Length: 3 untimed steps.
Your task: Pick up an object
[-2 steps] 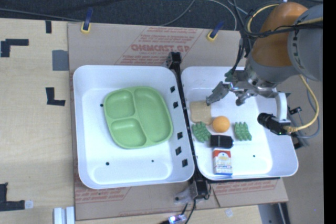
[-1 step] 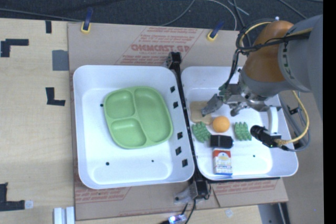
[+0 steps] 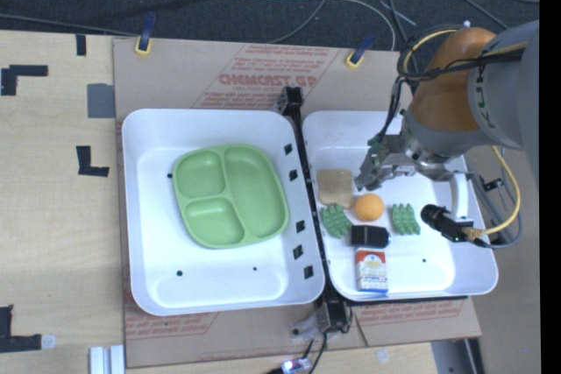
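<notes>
Grey metal and an orange band marked the KUKA arm (image 3: 469, 96) as it reached in from the right over the right-hand shallow white bin (image 3: 465, 280), its two-finger gripper (image 3: 366, 179) poised low above the bin's middle; whether that claw was spread or pressed together could not be told from the slanted overhead view, and nothing was seen pinched in it. Just below the claw's tip lay a small round orange ball (image 3: 369, 207), with a tan square sponge-like block (image 3: 334, 186) just to its left, near the bin's inner wall. Beneath the block sat a green ridged leaf-shaped toy (image 3: 335, 221), and a small black oblong object (image 3: 369, 235) rested just under the ball, touching or nearly touching the green toy. A second green ridged piece (image 3: 403, 219) lay to the ball's right, apart from it. Nearer the bin's front edge, a small red, white and blue printed carton (image 3: 372, 270) lay flat. A black fitting on the arm (image 3: 441, 221) hung over the bin's right side. In the left-hand shallow white bin (image 3: 149, 276), well apart from the claw, a light green three-compartment plastic plate (image 3: 230, 194) sat at a slight tilt. Both bins rested on a brown cardboard sheet with red printing (image 3: 254, 79), over a pale wooden bench (image 3: 53, 215).
</notes>
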{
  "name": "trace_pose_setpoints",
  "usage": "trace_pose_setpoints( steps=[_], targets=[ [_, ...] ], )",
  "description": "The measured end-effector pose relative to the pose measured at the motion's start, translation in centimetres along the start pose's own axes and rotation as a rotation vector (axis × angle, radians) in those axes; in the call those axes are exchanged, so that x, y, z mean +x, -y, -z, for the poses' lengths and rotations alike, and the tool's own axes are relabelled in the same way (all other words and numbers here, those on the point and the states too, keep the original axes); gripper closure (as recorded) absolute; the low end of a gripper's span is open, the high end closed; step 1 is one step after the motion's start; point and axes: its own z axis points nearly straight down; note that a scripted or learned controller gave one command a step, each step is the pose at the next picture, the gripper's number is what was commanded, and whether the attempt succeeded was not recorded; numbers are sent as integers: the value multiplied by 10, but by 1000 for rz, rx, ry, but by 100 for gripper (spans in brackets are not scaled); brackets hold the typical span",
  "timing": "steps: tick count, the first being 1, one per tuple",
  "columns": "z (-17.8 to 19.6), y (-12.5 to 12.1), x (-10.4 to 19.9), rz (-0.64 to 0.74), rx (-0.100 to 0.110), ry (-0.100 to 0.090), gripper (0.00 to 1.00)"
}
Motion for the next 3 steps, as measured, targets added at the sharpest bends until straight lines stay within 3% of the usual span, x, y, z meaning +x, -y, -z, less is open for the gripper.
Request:
trace_pose_setpoints(
  steps=[2, 3],
  targets=[
    [109, -5, -5, -2, -7, 1, 100],
    [97, -18, 50, 2, -1, 0, 100]
  ],
)
